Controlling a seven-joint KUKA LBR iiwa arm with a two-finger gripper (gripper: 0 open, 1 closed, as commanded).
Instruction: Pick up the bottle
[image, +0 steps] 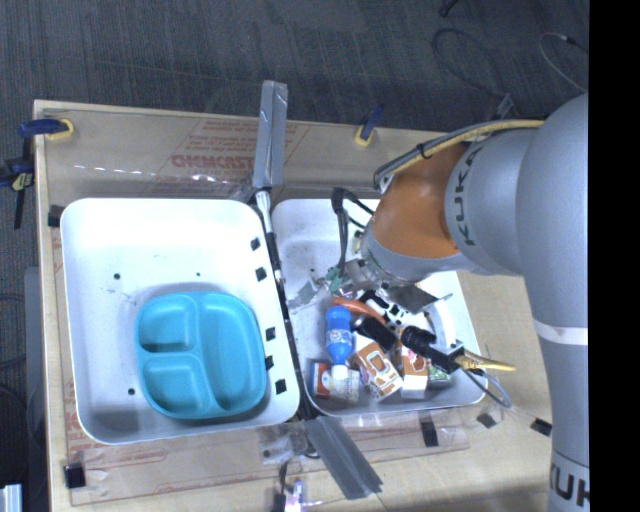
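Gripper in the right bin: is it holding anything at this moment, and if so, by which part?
It cannot be told. The gripper sits low among the clutter in the right bin, beside the blue bottle, but the arm's wrist hides its tips.

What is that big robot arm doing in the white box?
The grey and orange robot arm is reaching down into the right bin, which has a pile of small things at its near end. A blue and white bottle lies in that pile, and the arm is supposed to grab it. The arm's wrist hangs just above the pile, but nothing looks lifted yet. The left bin holds a blue divided tray that nobody is touching.
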